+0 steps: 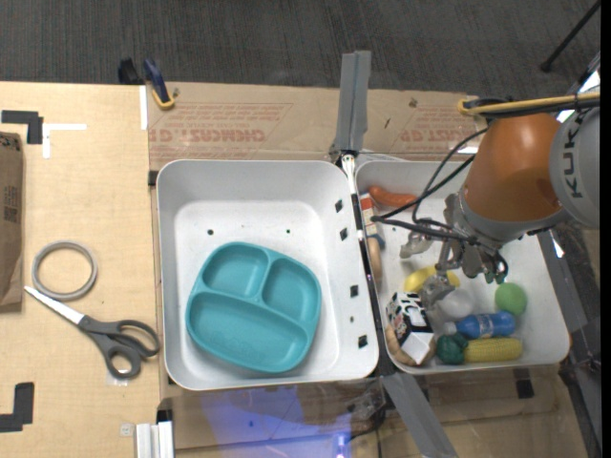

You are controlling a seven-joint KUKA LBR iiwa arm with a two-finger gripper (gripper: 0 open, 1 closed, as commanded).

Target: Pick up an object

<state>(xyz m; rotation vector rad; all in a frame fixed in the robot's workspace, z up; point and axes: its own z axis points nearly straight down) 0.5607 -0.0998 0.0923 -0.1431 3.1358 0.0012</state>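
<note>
Arm's orange band hides much of the right bin [554, 343]; hand [441, 280] grip indiscernible; toys beneath blurred.

Even, bright overhead light. The white bins [250, 191] are nearly washed out, with soft shadow under the teal tray [254, 305] toward six o'clock. A bluish glow spills at six o'clock below the bench [86, 160]. Focus is slightly soft; the dark floor [286, 17] at twelve o'clock shows grain.
</note>
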